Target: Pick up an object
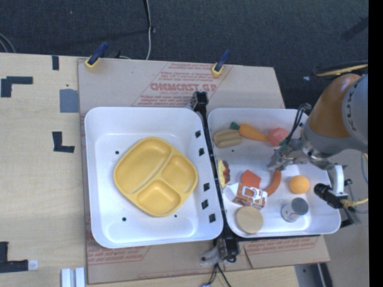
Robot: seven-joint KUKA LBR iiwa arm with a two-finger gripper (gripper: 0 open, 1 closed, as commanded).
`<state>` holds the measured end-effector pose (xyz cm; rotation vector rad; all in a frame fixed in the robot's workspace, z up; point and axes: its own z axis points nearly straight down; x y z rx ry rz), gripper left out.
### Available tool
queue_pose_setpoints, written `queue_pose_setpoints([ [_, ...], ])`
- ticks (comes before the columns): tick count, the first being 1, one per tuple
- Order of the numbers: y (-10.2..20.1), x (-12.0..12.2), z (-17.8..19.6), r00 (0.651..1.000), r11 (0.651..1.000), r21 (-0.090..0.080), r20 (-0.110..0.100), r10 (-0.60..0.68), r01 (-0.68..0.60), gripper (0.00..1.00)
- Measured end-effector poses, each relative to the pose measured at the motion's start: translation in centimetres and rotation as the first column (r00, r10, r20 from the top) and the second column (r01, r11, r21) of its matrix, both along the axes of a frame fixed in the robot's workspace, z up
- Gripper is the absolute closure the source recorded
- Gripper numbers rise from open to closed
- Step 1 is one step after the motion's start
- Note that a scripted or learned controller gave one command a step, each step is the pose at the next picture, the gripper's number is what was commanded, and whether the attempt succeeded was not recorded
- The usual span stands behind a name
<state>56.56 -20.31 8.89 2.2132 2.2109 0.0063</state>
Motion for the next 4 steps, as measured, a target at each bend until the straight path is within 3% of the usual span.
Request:
queue_pose_setpoints([
  [1, 1.0, 7.3, -0.2, 1.0, 1.0, 0.004, -0.007, 0.006, -0.006, 0.0],
  [2, 0.3, 10.5, 4.8, 1.0, 1.0, 0.004, -0.006, 0.004, -0.004, 0.0],
  [3, -1.5, 5.8, 2.5, 1.0, 1.0, 0.014, -0.017, 0.002, -0.002, 0.0],
  [4, 6.5, 9.9, -0.7, 0.999, 1.0, 0.003, -0.036, 0.007, -0.007, 0.0],
])
